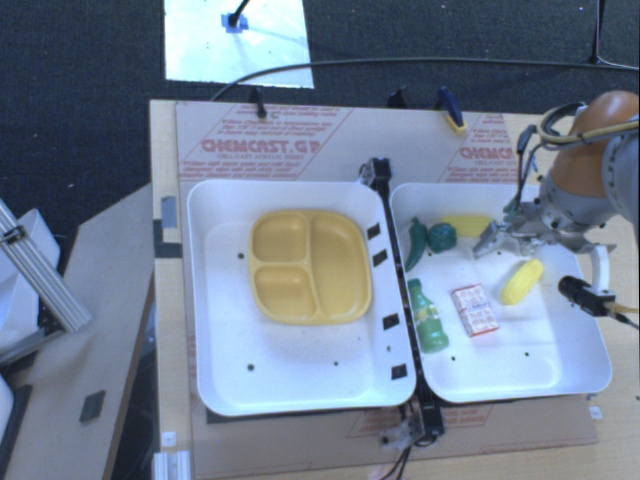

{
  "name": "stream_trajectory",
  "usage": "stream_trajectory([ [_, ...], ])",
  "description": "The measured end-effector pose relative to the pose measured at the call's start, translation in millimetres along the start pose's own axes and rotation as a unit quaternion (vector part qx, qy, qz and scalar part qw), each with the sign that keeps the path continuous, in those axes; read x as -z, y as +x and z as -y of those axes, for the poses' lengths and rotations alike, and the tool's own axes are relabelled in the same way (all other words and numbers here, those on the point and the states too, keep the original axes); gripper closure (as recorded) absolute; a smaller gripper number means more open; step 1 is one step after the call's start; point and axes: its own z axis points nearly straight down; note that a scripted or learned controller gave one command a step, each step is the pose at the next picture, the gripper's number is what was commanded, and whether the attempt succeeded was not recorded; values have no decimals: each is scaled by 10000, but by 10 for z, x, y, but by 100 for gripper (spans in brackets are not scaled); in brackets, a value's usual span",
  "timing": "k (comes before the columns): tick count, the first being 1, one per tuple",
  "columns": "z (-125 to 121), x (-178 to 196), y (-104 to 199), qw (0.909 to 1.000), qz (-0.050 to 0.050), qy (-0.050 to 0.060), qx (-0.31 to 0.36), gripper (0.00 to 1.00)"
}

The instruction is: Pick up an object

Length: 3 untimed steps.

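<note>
Right bin [560, 368], gripper [490, 240] among corn [522, 281], bottle [428, 316], pepper [417, 243]

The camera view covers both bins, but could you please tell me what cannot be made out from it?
- End effector, over the right bin: too small and blurred to tell whether it grips anything.
- Yellow object behind it: partly hidden by the end effector, so its shape is unclear.
- Small red and white box: its print is too small to read.
- Arm: cut off by the right edge.
</note>
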Motion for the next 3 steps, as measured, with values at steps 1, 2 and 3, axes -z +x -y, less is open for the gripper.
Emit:
stream_trajectory([
  [1,-21,138,-6,10000,8,-30,12,100],
  [2,-96,762,7,10000,16,-56,8,100],
  [3,-114,1278,4,10000,17,-53,11,100],
])
